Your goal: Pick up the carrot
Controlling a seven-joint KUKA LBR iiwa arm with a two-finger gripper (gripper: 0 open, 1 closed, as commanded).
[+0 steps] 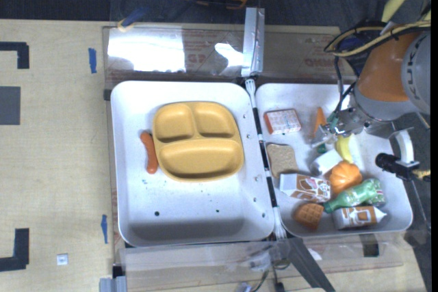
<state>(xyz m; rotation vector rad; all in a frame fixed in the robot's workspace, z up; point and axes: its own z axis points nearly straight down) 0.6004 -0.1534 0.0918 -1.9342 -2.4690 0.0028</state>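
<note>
The carrot (319, 121) is a small orange piece in the upper middle of the right bin (295, 98), seemingly standing on end. My gripper (337, 128) hangs low over that bin, just right of the carrot and very near it. Its tip is mixed in with a yellow banana (345, 148) and some green parts, so its state is unclear. I cannot tell whether it touches the carrot. The grey arm with the orange band (383, 78) comes in from the right.
The right bin also holds a pink packet (282, 121), a bread slice (281, 158), a carton (306, 184), an orange fruit (344, 176), a green bottle (356, 195) and a waffle (308, 214). In the left bin (130, 167) lie a yellow divided plate (197, 140) and a sausage (149, 151).
</note>
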